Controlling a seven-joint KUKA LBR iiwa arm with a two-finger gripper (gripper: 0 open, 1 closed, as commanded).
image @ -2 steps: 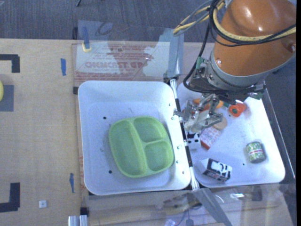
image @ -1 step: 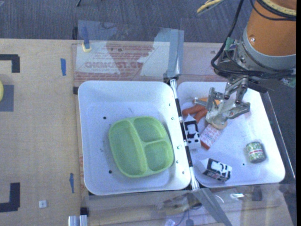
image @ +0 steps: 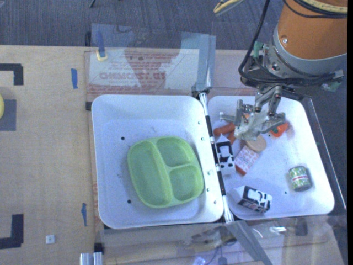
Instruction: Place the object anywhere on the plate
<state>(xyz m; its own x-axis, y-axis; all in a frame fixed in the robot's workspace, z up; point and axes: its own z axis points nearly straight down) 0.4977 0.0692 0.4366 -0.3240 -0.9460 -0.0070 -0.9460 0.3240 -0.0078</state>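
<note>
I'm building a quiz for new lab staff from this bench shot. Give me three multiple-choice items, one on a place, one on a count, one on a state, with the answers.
1. Which bin holds the green plate?
A. The left bin
B. The right bin
C. Neither; it lies on the bench

2. How many compartments does the plate have?
A. Two
B. Three
C. Five

3. What lies on the plate?
A. A small can
B. An orange piece
C. Nothing yet

Answers:
1 A: the plate sits inside the left bin, ringed by white floor.
2 B: raised ridges split it into one long section and two smaller ones.
3 C: all its sections show bare green, while the green-labelled can, the orange piece and the other items lie in the right bin, where the pincer hangs.
</note>
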